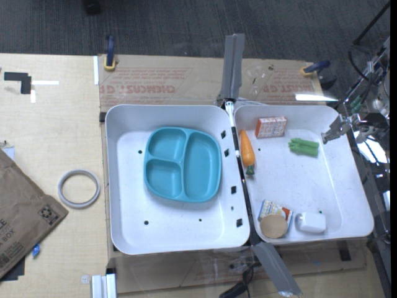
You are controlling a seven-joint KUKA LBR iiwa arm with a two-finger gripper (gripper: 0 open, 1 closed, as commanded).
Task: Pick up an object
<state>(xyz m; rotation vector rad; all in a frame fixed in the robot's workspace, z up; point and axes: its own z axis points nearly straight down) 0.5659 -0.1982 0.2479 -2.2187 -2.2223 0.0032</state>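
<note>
The right bin (353,185) holds several small objects. An orange carrot (247,149) lies along its left wall, and a small red-and-white box (271,126) sits near the back. A green toy (303,146) lies right of the box. At the front are a tipped round container with a tan lid (273,222) and a white block (311,222). My gripper (335,131) hangs over the bin's right rim, up and to the right of the green toy, with nothing seen in it.
The left bin (124,185) holds a blue divided plate (183,164). A roll of tape (79,187) and a brown cardboard piece (22,213) lie on the bench to the left. Cables and metal parts (372,92) crowd the right edge.
</note>
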